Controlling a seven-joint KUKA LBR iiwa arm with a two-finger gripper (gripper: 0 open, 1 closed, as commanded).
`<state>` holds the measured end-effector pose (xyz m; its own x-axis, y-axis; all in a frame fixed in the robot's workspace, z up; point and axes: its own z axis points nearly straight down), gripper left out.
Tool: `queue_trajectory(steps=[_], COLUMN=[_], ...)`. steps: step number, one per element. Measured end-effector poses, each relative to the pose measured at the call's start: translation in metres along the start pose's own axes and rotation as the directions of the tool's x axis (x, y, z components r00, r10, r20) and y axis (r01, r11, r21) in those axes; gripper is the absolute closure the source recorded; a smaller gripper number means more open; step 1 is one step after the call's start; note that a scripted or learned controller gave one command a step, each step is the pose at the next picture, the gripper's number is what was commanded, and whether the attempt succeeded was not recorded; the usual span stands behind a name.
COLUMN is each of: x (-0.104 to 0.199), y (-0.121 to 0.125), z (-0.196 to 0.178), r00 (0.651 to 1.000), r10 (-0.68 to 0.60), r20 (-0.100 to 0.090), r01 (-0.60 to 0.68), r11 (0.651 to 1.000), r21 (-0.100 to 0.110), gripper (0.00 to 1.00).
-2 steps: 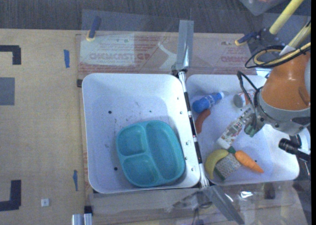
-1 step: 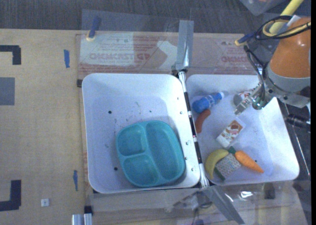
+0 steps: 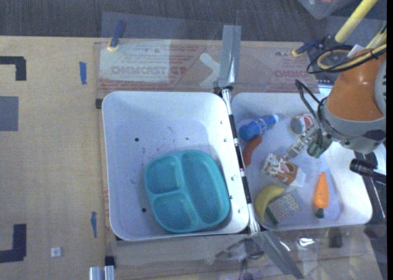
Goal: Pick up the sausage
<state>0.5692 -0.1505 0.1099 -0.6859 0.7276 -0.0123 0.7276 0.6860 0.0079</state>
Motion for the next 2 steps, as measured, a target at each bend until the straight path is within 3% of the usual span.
queue_trajectory(steps=[1, 2], x=[-0.011, 0.018], y=[-0.078, -0.088], z=[-0.027, -0.046], r00=[0.853, 0.748], r10=[0.522, 0.663], r20=[-0.003, -0.005], r01=[-0.522, -0.663], r11=[0.853, 0.748], r21=[0.011, 0.016], gripper=[1.0, 1.0])
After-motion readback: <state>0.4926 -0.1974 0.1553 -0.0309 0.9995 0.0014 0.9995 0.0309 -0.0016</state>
